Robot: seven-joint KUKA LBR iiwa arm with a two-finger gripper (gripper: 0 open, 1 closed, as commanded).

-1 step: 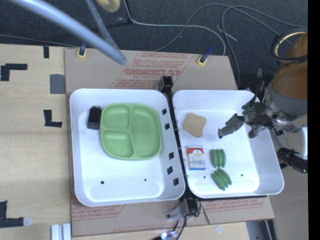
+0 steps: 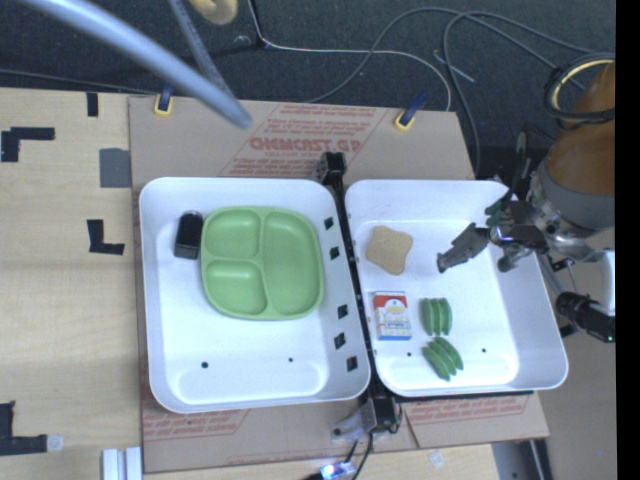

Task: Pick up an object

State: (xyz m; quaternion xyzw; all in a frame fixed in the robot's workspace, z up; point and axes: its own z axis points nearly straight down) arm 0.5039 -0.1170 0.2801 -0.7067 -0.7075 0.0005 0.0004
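The right bin [image 2: 520,318] holds a tan bread-like piece [image 2: 388,250], a small red-and-white packet [image 2: 392,316] and two green pods [image 2: 436,316] [image 2: 443,358]. My gripper [image 2: 478,258] hangs over the upper right part of this bin, to the right of the bread piece and above the pods in the view. Its two dark fingers stand apart, one finger [image 2: 457,250] pointing left toward the bread, and nothing lies between them. The gripper is open and touches none of the objects.
The left bin [image 2: 160,308] carries a green divided plate [image 2: 263,263] with a small black block [image 2: 188,235] beside its left edge. A black divider [image 2: 345,268] runs between the bins. Cables cross the dark floor behind the bench.
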